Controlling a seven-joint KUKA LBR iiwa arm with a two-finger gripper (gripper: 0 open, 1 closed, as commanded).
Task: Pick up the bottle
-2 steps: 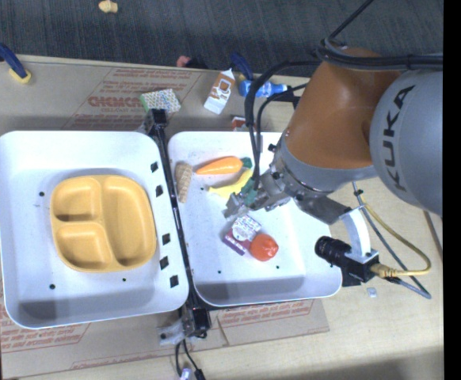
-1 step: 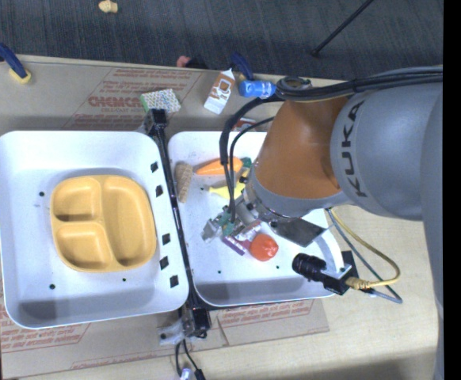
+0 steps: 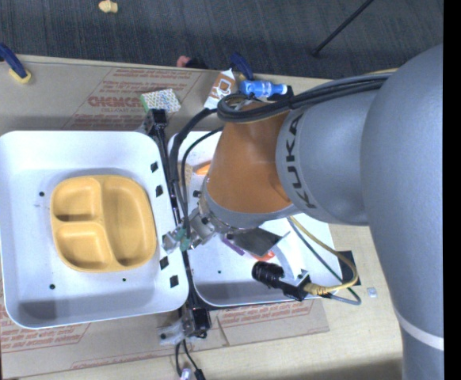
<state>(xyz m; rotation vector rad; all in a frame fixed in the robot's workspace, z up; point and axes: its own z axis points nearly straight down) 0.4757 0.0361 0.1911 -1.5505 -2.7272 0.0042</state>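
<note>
Yellow plastic marked the left bin: a three-compartment tray lay near its middle, apart from the walls.

Camera view: the arm reached in from the right and covered most of the right bin, its orange band sitting over the bin's middle. The hand was down at the divider between the two bins, at the right bin's left edge. Its state could not be told; the wrist hid it. A small purple and red object showed just under the wrist, partly hidden. Whether this was the bottle could not be told; no bottle was identified with certainty.

Judgement: step in hand was the descent or grasp attempt in the right bin; nothing confirmed a hold. Next move would call for a lift clear of the bin wall to verify the grasp.
</note>
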